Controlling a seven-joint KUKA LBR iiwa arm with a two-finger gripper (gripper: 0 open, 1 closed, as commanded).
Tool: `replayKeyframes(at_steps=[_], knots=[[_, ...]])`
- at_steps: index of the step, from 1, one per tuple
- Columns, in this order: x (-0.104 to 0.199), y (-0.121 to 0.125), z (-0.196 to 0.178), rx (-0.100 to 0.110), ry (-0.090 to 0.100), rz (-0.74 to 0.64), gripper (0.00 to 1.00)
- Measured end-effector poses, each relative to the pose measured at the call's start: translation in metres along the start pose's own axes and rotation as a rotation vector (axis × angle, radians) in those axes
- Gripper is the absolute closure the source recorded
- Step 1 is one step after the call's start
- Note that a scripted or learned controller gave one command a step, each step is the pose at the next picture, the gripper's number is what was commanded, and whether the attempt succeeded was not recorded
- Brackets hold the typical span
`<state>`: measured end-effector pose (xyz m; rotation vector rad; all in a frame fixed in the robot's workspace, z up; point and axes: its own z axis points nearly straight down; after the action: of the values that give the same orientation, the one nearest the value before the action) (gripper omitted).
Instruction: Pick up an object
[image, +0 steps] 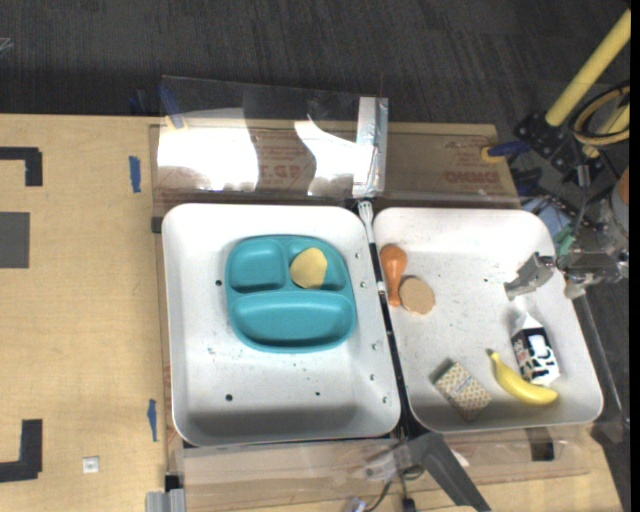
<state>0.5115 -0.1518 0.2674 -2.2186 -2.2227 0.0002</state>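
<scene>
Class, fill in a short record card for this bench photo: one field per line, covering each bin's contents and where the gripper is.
left bin: teal divided plate with a yellow round piece in its upper right compartment
right bin: orange carrot-like item and tan round piece near the left wall; banana, small dark bottle and patterned block at the lower right
gripper: over the right bin's right edge, above the bottle
held: nothing seen between the fingers

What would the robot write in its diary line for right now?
hand: over right bin, near its right edge, holding nothing | banana, small bottle just below it | teal tray in left bin
</scene>
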Motion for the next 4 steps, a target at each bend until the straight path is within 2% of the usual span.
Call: replayKeyframes(at_steps=[1,2,3,4], knots=[[-0.044,0.02,0.1,0.007,0.001,-0.012,0.0],[-0.053,-0.007,0.09,0.0,0.0,0.018,0.0],[-0.052,-0.027,0.175,0.004,0.016,0.156,0.0],[-0.059,-0.028,0.165,-0.001,0.004,0.164,1.0]])
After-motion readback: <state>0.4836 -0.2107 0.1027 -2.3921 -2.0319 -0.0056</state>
